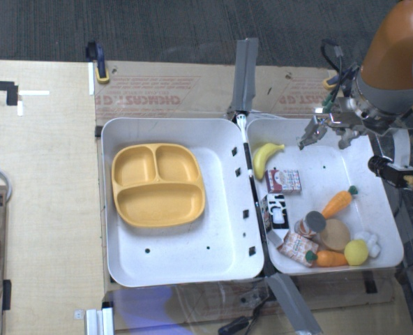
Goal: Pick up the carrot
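Observation:
The carrot [337, 202], orange with a small green top, lies at a slant in the right part of the right bin [384, 187]. My gripper [325, 139] hangs over that bin's back edge, up and slightly left of the carrot and well apart from it. Its fingers [306, 141] are spread open with nothing between them.
The right bin also holds a banana [264, 157], a red box [284, 181], a black-and-white box [276, 211], a can [311, 223], a tan round thing [335, 234], a yellow lemon [356, 252] and a second orange piece [330, 258]. A yellow divided plate [158, 185] lies in the left bin [192, 257].

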### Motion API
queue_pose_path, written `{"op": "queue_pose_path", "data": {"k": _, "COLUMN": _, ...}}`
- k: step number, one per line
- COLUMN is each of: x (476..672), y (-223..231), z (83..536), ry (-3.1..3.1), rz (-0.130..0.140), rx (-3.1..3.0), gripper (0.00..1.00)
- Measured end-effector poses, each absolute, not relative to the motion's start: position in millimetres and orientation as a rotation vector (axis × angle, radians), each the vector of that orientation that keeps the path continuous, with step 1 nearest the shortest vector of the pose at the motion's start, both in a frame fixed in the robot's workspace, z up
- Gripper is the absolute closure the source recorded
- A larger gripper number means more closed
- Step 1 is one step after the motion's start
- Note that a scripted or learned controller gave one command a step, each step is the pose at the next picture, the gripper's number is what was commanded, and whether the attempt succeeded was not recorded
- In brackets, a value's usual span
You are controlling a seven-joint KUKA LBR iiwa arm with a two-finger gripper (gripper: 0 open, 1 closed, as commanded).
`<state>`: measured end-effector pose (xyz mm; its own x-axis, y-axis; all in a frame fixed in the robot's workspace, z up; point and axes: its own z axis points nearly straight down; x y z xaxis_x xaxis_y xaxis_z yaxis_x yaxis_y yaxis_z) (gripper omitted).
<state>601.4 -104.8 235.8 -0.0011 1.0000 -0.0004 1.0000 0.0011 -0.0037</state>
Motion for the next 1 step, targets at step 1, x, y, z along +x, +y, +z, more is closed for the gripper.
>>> {"op": "queue_pose_path", "data": {"k": 1, "x": 571.3, "y": -160.2, "z": 157.7, "ry": -2.227, "rz": 0.004, "rx": -2.213, "gripper": 0.00}}
